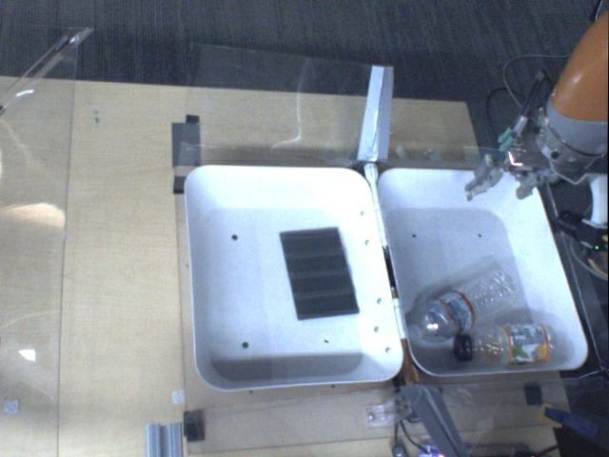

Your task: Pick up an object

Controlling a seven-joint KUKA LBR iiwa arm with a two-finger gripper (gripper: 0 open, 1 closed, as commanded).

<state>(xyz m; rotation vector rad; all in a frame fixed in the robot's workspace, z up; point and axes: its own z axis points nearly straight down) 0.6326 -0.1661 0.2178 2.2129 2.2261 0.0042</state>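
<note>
Bottles point(476, 327) lie in right bin point(447, 227) | judged light, slick, crushable; best gripped mid-body | hand point(500, 174) above bin's far edge, fingers apart, nothing held

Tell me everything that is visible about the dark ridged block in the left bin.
The dark ridged block is a flat black rectangle, divided by grooves into four parallel strips, with a matte look like rubber or foam. It lies flat on the floor of the left bin, near the middle, turned slightly off the bin's edges. Nothing touches it except the bin floor.
</note>
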